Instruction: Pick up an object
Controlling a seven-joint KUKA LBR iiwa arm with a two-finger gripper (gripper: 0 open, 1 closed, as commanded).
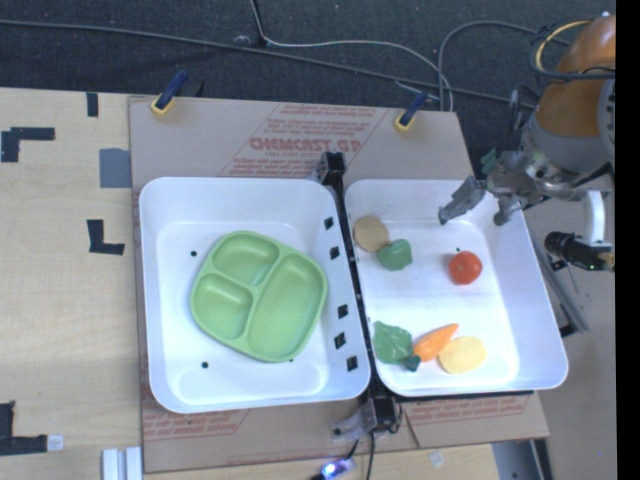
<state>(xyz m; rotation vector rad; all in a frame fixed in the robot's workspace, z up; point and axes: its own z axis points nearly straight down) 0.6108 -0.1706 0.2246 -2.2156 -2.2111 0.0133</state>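
- While nothing is gripped, the hand point(482, 200) is seen above the upper right part of the right bin point(530, 298), its two fingers spread apart with only air between them.
- Six small objects are held in that bin: a tan round piece point(370, 233) and a green piece point(395, 255) near the divider, a red tomato point(465, 267) near the middle, and a leafy green piece point(391, 343), a carrot point(435, 340) and a yellow piece point(461, 354) along the lower edge.
- From the hand, the red tomato is found at about six o'clock, near and standing apart from its neighbours; it is judged the likeliest target.
- No long axis is offered by the tomato, so little turning of the wrist should be needed.
- The carrot's long axis is laid from eight o'clock to two o'clock.
- A green divided plate point(260, 294) is kept in the left bin point(160, 268) on the worktop point(60, 298).
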